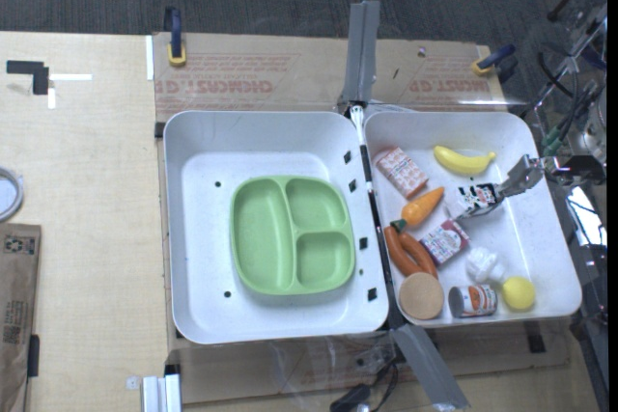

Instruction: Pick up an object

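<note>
Fingers of the gripper reached in from the right over the right bin, and whether they were spread or pinched I could not tell, with the little black-and-white carton lying just to their left, below the banana.
</note>
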Robot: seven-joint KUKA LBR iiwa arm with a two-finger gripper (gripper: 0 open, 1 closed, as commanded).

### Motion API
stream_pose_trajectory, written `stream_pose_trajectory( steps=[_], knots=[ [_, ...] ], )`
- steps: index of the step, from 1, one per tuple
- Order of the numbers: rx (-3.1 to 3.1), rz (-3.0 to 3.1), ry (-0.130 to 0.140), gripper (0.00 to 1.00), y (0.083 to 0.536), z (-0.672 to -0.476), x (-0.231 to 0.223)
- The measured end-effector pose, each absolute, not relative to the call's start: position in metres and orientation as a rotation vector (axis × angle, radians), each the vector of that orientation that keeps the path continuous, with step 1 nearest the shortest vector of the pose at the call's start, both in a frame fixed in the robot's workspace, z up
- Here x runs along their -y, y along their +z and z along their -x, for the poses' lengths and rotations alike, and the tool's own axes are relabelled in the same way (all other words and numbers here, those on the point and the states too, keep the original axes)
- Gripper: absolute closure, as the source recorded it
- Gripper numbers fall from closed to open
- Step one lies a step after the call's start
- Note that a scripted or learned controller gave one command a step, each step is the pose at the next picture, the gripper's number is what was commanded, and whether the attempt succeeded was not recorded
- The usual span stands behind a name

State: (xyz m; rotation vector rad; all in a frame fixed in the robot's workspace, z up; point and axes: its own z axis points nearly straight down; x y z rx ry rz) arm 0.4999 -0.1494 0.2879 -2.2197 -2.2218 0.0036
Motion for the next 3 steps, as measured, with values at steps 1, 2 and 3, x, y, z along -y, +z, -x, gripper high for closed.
stream_pose_trajectory(
  steps=[1, 2, 3],
  knots=[
    [2.311, 2.124, 0.003, 0.00, 0.114, -0.543, 0.103],
    [2.068, 2.366, 0.000, 0.00, 0.093, -0.609, 0.100],
    [2.067, 2.365, 0.003, 1.00, 0.101, -0.609, 0.101]
  ],
)
